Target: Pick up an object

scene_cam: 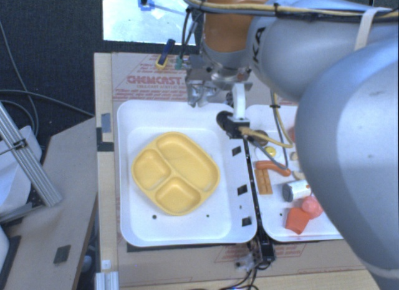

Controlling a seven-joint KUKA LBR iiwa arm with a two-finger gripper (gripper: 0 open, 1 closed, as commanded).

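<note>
A: So, where does your gripper (198, 95) stand against the plate?

B: You have it over the far edge of the left bin (136, 220), about midway along that edge. Your yellow divided plate (176, 172) lies flat in the middle of that bin. It sits toward the near edge from the gripper and well apart from it. I cannot tell whether the gripper is open or closed.

A: And what lies around it?

B: Your grey arm (312, 58) crosses above the right bin (274, 229) and hides that bin's right side. Close to the edge the two bins share, you have an orange carrot-shaped piece (272, 168) with a flat brown stick (264, 183) just beside it. A white cylinder (296, 190) and a red-orange bottle shape (302, 215) lie nearer the near edge.

A: Shapes and surfaces?

B: Your plate looks like smooth plastic, a rounded oblong with three hollows. Both bins are shallow, white and glossy, with rounded corners.
</note>
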